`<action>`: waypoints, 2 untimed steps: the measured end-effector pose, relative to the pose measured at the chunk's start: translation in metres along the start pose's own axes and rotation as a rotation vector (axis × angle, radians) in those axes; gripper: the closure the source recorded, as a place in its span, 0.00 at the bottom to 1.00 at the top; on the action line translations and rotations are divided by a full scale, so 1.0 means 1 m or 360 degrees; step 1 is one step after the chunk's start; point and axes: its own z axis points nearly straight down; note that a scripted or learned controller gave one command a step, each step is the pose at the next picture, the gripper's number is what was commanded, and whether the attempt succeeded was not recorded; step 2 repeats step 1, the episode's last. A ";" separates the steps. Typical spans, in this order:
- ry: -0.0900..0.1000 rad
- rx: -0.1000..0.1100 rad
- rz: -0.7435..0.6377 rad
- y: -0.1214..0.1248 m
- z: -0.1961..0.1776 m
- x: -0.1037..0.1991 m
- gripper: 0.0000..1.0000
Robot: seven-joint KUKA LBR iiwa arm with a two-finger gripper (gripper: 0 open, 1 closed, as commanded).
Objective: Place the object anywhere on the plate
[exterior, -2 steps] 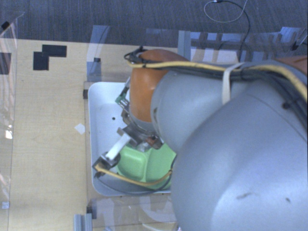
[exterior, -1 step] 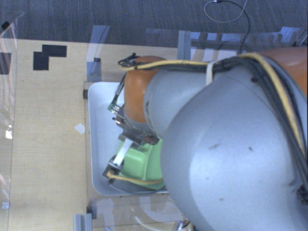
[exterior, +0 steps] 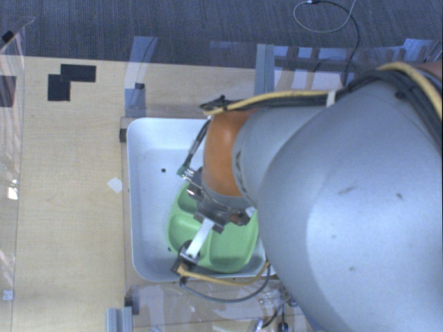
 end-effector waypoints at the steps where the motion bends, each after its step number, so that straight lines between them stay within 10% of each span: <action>1: 0.0003 -0.0003 -0.0267 -0.020 -0.062 0.032 1.00; 2: 0.0003 -0.0003 -0.0267 -0.020 -0.062 0.032 1.00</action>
